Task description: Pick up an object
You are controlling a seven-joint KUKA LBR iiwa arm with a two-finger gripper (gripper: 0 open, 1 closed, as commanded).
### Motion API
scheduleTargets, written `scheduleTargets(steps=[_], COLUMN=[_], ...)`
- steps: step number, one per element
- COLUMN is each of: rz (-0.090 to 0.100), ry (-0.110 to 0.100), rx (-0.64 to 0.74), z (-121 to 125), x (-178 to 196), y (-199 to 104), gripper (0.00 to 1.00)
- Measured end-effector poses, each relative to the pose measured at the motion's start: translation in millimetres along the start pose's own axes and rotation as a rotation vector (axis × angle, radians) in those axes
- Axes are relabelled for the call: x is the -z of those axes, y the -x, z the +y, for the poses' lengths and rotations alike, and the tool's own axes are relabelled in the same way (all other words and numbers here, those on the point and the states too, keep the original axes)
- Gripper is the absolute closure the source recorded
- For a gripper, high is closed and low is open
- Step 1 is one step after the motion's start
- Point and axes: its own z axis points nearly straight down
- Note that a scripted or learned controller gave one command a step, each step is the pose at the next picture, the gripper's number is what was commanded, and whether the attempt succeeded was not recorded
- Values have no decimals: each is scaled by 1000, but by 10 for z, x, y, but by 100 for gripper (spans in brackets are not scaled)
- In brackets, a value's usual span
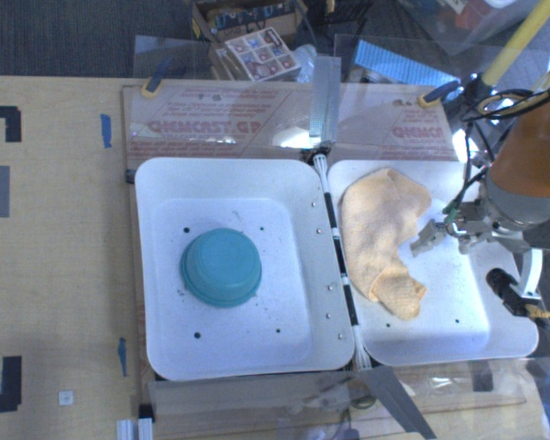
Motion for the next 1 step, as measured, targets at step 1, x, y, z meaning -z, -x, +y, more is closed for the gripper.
scheduleTargets(steps=[1], rz=[-2], ry=[10], rx=[16], z=[-473], x=[-292], y=[-272], gripper=[0])
